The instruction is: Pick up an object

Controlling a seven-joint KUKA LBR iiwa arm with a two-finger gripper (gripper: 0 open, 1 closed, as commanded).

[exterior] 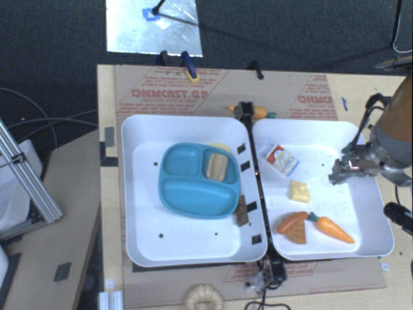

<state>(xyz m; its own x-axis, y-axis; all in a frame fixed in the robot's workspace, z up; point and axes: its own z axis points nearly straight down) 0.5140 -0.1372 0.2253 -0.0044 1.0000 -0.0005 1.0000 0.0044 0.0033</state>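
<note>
Pincer (pixel 341 173) hovers over right white plastic bin (pixel 371 237), nothing visibly held; finger spread cannot be told. Likely candidate: pale yellow cheese-like block (pixel 299 191), just left and below. Orange plastic carrot (pixel 332 228) lies below, presumably scattered as alternative targets.

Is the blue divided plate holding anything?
Yes: the blue divided plate in the left bin holds a tan block in one compartment.
</note>
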